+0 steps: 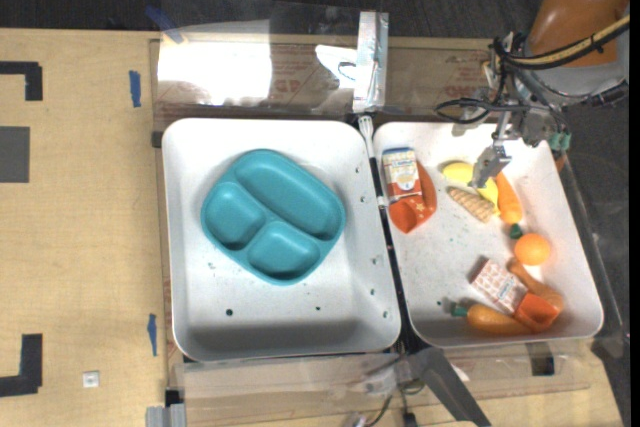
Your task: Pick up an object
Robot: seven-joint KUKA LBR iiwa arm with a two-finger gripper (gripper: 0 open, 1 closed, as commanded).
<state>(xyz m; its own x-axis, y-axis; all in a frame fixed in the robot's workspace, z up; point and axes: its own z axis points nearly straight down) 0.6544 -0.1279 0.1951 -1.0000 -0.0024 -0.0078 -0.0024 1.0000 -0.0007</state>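
A teal divided plate (273, 214) with three compartments lies in the middle of the left white bin (190, 315). Behind the bins, at the top centre of the frame, stands a clear plastic sheet (260, 45) with a strip of silver tape (370, 60). The bench is brown cardboard (80, 215), with black marks (22, 80) at the left edge and small blue tape pieces (134, 87).

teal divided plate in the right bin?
No, the teal plate lies in the left bin; the right bin holds the small food items, such as the orange.
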